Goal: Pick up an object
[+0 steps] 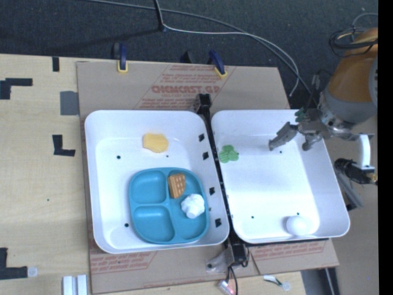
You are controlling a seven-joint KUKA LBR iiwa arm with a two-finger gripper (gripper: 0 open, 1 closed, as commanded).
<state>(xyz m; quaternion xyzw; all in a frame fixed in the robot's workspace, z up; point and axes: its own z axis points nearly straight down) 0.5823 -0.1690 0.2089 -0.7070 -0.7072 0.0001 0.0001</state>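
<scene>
Over the far right part of the right bin [319,183] hangs the gripper [293,139], its two grey fingers spread apart with nothing between them. One finger [280,137] points left and down toward the bin floor; the other sits close to the bin's right wall. Left of the gripper, near the divider between the bins, lies a small green object [228,154], well apart from the fingers. A white ball [299,225] rests in the near right corner of the same bin. The left bin [101,165] holds a blue compartment tray [147,217] toward its near side; a tan waffle-like piece [177,185] lies in the tray's far right section, and a white crumpled lump [193,206], possibly tissue, sits on the tray's right edge. A yellow object [156,142] lies on the bin floor beyond the tray.
</scene>
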